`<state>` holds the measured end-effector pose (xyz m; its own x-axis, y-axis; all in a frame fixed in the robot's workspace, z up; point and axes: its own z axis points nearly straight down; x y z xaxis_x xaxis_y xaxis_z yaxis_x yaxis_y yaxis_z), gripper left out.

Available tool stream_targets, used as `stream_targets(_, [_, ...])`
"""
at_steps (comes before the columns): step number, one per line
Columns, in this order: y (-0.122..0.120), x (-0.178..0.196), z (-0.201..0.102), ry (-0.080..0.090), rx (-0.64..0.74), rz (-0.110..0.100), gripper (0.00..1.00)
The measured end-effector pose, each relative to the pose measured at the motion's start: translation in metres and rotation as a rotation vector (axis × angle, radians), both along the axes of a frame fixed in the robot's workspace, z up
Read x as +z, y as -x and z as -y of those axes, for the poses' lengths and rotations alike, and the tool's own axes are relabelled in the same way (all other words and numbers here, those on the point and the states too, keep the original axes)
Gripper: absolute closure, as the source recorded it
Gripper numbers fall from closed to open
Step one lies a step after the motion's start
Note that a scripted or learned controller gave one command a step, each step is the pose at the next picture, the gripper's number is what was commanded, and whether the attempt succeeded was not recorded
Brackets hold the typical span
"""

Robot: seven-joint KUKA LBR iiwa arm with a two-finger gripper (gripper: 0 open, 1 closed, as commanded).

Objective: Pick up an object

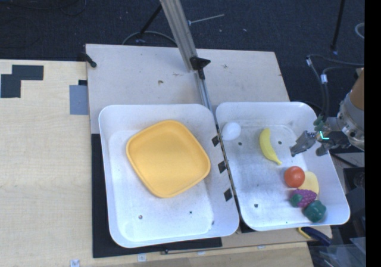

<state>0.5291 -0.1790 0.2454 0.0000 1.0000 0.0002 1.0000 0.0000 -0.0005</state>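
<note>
In the right bin (262, 212) lie a yellow banana (269, 146), a white ball (230, 131) in the far left corner, a red tomato (294, 176), a yellow piece (311, 184) behind it, purple grapes (302, 198) and a green vegetable (314, 210). My gripper (309, 142) hangs at the bin's right rim, right of the banana and above the tomato. Its dark fingers stand apart with nothing between them.
The left bin (119, 212) holds a square yellow plate (168, 157). A metal rail (181, 27) slants down from the top toward the gap between the bins. Black clips (221, 166) sit along the shared wall.
</note>
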Motion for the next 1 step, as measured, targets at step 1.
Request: stream_targets(1, [0.0000,0.0000,0.0000,0.000,0.000,0.000,0.00])
